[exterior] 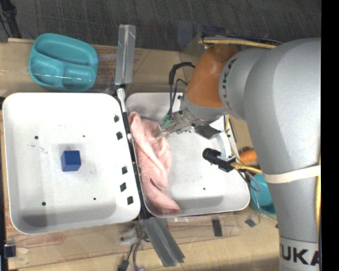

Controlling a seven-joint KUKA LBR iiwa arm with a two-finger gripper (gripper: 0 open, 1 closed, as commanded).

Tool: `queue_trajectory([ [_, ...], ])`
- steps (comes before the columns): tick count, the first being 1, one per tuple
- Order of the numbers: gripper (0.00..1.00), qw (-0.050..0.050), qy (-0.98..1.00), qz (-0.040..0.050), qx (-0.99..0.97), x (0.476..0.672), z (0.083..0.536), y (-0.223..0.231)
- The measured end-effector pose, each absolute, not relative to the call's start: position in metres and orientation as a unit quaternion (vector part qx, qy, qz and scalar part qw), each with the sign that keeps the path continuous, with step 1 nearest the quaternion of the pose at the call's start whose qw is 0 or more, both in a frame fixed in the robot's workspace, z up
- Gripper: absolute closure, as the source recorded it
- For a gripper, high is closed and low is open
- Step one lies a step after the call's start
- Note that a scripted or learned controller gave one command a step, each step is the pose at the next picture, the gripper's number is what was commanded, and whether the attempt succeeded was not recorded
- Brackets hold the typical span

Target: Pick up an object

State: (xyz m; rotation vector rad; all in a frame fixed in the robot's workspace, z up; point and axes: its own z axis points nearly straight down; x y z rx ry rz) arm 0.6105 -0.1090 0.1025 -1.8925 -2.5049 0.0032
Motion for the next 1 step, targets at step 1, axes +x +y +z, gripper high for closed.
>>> queue_trajectory([
  [1, 1.00, 0.001, -0.767, 0.0006, -0.642, 0.6415, 0.1927, -0.0489],
])
